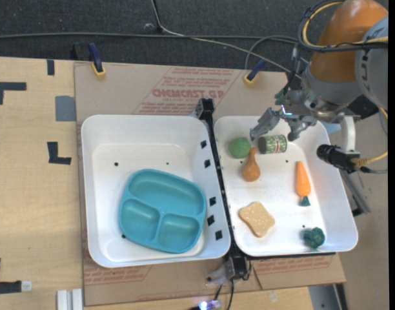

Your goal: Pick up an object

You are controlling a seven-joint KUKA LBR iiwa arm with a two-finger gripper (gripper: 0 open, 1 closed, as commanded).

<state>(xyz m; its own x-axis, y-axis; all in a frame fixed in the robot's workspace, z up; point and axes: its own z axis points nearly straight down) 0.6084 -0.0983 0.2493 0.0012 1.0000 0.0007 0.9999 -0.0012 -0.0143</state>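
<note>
the left bin is a shallow white tray on the cardboard-covered bench, and it holds a blue divided plate lying flat toward its near side, three compartments facing up. a black strip of clips runs along the seam where the two bins meet. in the right bin, reading leftward to rightward: a green round object lies near the far left corner; just beside it, a brown pear-shaped piece points its narrow end toward the far wall; a slice of toast lies flat nearer the front; a small can with a green label lies on its side at the far end; an orange carrot lies lengthwise near the right wall, its green tip toward the front; a dark green lump sits in the near right corner. my claw hangs over the far end of the right bin, spread wide, one finger to the left of the can and the other to its right, with nothing gripped between them. the can lies just below and between my fingertips; whether they touch it cannot be told. my orange-banded wrist rises behind, at the upper right.
</note>
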